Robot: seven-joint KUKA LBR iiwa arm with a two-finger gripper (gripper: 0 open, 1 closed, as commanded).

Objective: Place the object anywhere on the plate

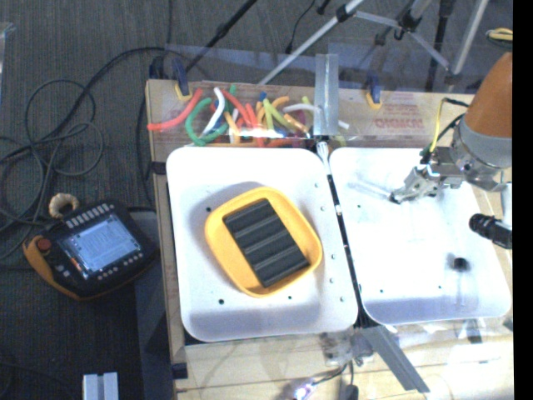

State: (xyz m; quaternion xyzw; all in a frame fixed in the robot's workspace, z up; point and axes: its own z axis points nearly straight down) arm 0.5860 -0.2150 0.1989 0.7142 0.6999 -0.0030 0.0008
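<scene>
The yellow plate [223,238] sits in the left bin [187,223], turned at a slant, and a dark ribbed block [266,241] lies flat across its middle, well inside the raised rim on every side. If that block is the object meant by the task (it is the only loose thing of any size in either bin), then the placing looks done: the block rests on the plate, touches nothing else, and no part of it hangs over the edge. The tool [405,192] is over the far part of the right bin [416,298], well apart from the plate and on the other side of the wall between the two bins; it points left and slightly down, and nothing can be seen between its fingers, though whether they stand wide or narrow I cannot tell from this slant. A small dark spot [458,263] shows on the right bin's floor nearer the camera; it is too small to say what it is. Judging from this, little or nothing is left beyond the arm clearing away to the right.
</scene>
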